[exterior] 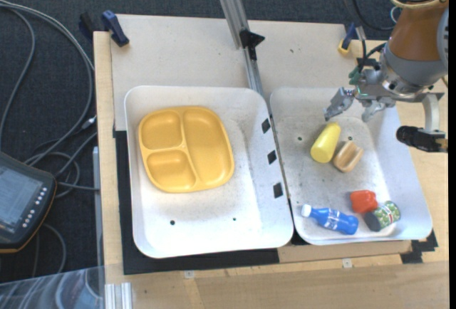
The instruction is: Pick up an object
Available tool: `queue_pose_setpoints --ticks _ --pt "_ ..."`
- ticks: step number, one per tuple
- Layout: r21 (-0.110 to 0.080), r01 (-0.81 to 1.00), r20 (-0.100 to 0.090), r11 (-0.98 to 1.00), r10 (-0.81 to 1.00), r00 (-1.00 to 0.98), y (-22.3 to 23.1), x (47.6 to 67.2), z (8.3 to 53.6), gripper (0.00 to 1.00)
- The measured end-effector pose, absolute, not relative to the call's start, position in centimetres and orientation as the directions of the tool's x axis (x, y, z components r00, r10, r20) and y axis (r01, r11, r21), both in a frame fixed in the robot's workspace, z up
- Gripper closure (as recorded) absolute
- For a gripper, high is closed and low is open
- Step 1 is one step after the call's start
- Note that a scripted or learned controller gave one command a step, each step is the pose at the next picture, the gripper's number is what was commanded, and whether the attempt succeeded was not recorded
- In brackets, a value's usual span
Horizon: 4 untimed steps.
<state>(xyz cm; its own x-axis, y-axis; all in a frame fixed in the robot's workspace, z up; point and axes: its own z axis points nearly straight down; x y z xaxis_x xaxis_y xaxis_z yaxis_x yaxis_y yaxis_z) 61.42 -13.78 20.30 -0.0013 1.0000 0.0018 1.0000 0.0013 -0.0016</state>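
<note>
We see our gripper (354, 104) poised, jaws spread and bare, just above a yellow bottle (325, 142) and bread roll (348, 156); nothing lifted yet, the grab remains.

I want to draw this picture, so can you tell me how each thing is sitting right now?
Claw: open, above the right bin, holding nothing.
Yellow tray: flat in the left bin, right way up.
Yellow bottle: lying down, touching the bun.
Bun: lying beside the yellow bottle.
Blue bottle: lying on its side.
Red toy: resting in the right bin.
Green can: lying on its side.
</note>
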Motion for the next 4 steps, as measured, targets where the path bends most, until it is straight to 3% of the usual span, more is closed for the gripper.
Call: queue_pose_setpoints --ticks 1,3,4 --pt "-0.002 1.0 0.002 0.001 1.0 -0.001 -13.8 61.4 20.3 0.0" --pt "-0.008 1.0 0.002 0.0 1.0 0.0 -14.4 61.3 10.1 0.0" --pt "-0.004 1.0 0.001 0.001 1.0 -0.001 -14.3 61.3 9.2 0.0"
